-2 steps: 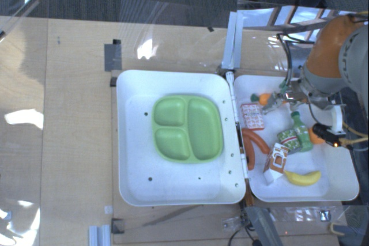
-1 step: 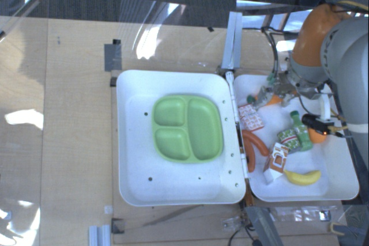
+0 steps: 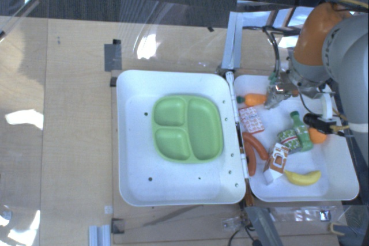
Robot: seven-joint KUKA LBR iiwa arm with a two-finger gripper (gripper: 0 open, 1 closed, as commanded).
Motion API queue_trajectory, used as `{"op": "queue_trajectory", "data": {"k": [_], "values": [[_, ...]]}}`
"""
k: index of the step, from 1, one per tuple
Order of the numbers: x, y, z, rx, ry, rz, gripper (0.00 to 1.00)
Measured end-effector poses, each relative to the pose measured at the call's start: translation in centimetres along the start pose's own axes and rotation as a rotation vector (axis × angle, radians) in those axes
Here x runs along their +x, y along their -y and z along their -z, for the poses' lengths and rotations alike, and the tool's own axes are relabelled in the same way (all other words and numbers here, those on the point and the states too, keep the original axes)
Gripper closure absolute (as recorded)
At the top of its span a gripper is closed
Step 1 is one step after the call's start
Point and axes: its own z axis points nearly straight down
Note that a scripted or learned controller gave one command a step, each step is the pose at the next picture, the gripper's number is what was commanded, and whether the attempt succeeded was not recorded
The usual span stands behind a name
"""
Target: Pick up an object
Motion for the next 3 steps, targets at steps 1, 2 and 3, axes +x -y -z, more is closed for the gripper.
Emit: {"op": "queue_trajectory", "data": {"k": [1, 2, 3], "values": [[0.1, -0.1, 0.1, -0.004, 0.000, 0.001, 0.00], [1.8, -0.6, -0.5, -0.017, -0.002, -0.011, 0.00], [2.9, -0.7, -0.5, -0.017, 0.003, -0.021, 0.00]]}}
